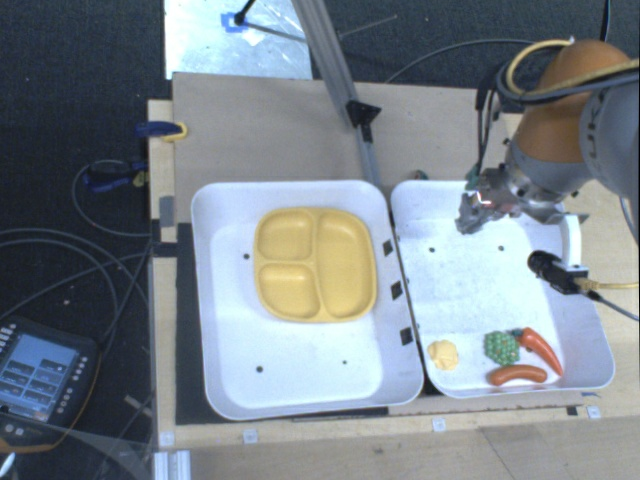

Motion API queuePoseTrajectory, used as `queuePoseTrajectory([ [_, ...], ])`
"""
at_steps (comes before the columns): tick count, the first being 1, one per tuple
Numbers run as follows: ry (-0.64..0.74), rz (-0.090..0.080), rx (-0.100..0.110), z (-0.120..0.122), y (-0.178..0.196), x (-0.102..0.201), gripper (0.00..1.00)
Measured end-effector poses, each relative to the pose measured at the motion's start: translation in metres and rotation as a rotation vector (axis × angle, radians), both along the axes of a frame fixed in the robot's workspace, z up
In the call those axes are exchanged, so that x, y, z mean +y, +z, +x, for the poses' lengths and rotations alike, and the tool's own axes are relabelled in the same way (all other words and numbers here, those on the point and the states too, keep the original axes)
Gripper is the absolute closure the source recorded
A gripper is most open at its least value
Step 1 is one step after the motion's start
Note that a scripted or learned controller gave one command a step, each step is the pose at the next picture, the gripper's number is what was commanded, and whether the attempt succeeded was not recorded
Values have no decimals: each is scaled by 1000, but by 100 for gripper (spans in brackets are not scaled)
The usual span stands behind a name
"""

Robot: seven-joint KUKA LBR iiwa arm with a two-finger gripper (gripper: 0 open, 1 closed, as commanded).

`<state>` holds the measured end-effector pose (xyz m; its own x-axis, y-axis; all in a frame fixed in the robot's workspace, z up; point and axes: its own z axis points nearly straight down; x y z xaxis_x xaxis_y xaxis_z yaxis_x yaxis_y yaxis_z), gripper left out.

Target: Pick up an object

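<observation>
Gripper (472, 213), small, dark and metallic, hangs over the far end of the right bin (470, 288), below the grey arm's orange band (560, 108). Whether it is open or closed cannot be told from this slanted view, and nothing is visible in its grasp.

All the pickable objects sit well away from the gripper, clustered at the near end of the same bin. Nearest to it is a green bumpy piece (501, 347), shaped like a broccoli floret. Just beside that, on the arm's side, lies an orange-red carrot shape (541, 350), tapered and smooth. In front of both rests a sausage shape (517, 375), rounded and glossy. A little apart, toward the divide between the bins, is a small pale yellow lump (443, 354) with a soft, irregular outline.

To do the step well, I judge the gripper should travel across to that cluster and choose a piece with space around it. The yellow lump stands alone, so closing on it risks fewer collisions; the carrot and broccoli touch or nearly touch.

Beyond the gripper, the left bin (230, 368) holds a yellow three-compartment tray (314, 263) of smooth moulded plastic.
</observation>
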<state>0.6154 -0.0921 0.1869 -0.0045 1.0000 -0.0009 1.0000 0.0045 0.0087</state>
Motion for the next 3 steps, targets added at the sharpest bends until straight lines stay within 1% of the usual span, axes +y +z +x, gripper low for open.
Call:
queuePoseTrajectory([
  [1, 2, 0, 0, 12, 54, 1, 100],
  [2, 2, 0, 0, 14, 108, 1, 100],
  [3, 6, 3, 8, 25, 91, 60, 100],
])
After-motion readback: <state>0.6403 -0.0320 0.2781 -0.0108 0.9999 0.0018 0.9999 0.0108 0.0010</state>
